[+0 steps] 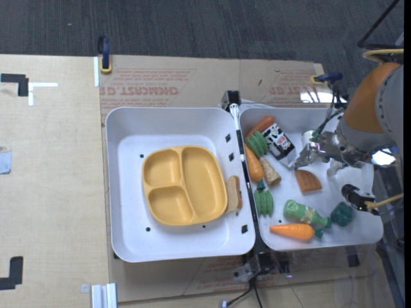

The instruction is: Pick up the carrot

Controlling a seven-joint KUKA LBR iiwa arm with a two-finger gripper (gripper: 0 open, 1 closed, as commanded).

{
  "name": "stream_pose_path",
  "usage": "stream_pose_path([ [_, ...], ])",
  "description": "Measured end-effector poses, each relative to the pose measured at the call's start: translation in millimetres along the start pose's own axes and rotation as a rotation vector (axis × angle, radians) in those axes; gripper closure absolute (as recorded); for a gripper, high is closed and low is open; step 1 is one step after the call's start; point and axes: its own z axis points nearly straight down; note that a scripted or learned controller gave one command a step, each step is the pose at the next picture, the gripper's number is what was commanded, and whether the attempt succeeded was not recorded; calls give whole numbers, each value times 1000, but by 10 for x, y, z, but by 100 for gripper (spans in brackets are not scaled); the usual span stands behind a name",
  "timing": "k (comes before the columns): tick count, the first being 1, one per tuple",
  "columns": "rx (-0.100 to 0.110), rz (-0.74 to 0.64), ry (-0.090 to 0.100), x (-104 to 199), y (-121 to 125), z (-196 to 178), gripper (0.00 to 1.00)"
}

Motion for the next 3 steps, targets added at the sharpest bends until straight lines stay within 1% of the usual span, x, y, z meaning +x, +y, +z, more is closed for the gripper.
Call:
stream_pose_path([
  [1,-3,-68,2,-410,-512,-14,0],
  [2,10,24,17,-398,-289,11,0],
  [3,1,-51,3,-298,-801,-408,0],
])
